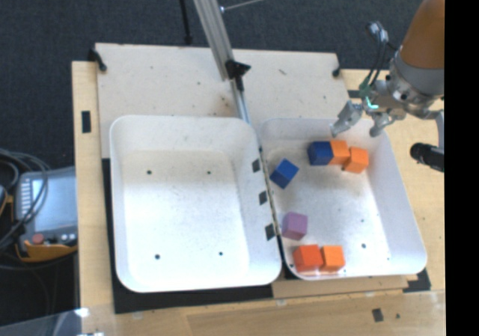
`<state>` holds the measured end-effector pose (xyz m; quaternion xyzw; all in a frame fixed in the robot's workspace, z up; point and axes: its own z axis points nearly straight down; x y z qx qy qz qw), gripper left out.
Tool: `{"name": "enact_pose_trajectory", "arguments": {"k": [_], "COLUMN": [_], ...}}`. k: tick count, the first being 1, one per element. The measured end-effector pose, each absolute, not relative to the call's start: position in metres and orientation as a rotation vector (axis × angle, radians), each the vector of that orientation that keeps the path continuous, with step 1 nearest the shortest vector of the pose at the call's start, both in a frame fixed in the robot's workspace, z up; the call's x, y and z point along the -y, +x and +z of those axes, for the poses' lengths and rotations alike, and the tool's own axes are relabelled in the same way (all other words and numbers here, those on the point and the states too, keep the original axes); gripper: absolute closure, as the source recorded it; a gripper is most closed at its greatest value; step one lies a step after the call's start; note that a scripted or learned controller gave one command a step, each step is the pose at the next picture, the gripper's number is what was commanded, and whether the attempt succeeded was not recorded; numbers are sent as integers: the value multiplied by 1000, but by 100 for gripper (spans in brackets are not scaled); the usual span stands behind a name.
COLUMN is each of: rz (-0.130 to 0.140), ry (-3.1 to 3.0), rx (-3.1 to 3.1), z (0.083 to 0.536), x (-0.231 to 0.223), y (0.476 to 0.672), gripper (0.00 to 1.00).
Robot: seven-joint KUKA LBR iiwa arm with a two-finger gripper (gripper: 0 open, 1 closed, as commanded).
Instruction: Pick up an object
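Orange and blue cubes (338,153) cluster at the right bin's (400,207) far edge. Above them hangs the gripper (362,122), fingers spread and empty: approach step. Next it must descend squarely over one cube.

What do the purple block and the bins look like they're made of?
Purple block: probably foam or painted wood, going by its matte, dull faces; I can't tell which. Right bin and left bin: likely moulded plastic, smooth white with rounded rims, speckled with dirt.

Lab; bench (86,177), aluminium rail (209,16)
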<state>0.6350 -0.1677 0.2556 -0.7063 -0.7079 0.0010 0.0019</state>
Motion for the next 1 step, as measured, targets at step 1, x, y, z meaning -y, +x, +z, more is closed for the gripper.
{"name": "enact_pose_trajectory", "arguments": {"k": [1], "rz": [2], "ry": [-2218], "rx": [2227], "z": [259], "x": [168], "y": [636], "gripper": [0]}}
